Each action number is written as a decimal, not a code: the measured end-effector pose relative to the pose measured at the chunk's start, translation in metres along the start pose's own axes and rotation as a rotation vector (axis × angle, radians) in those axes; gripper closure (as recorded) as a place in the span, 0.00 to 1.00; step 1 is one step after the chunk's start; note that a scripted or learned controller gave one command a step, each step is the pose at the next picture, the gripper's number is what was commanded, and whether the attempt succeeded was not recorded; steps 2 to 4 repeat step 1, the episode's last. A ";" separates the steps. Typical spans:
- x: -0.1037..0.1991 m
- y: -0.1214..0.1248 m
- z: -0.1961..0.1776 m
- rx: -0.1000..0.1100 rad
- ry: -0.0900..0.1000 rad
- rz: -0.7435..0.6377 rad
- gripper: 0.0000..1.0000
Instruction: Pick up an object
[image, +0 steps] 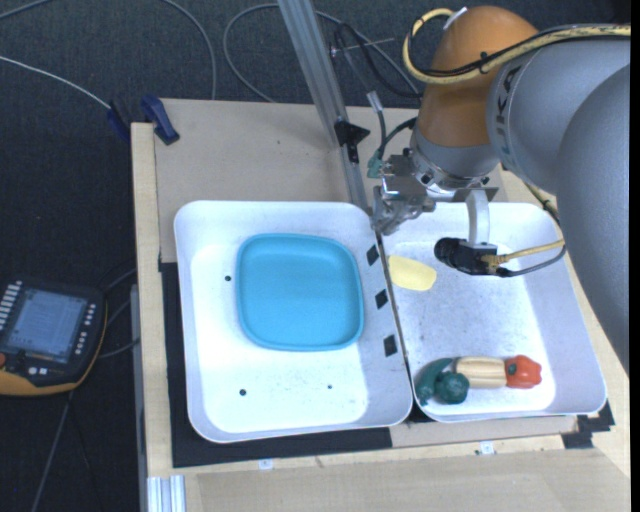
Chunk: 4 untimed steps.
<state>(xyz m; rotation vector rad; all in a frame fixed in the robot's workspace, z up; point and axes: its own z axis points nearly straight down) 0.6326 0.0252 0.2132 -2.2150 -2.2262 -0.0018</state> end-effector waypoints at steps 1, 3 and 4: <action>0.055 0.001 -0.017 -0.002 0.000 0.000 1.00; 0.055 0.001 -0.017 -0.002 0.000 0.000 1.00; 0.055 0.001 -0.017 -0.002 0.000 0.000 1.00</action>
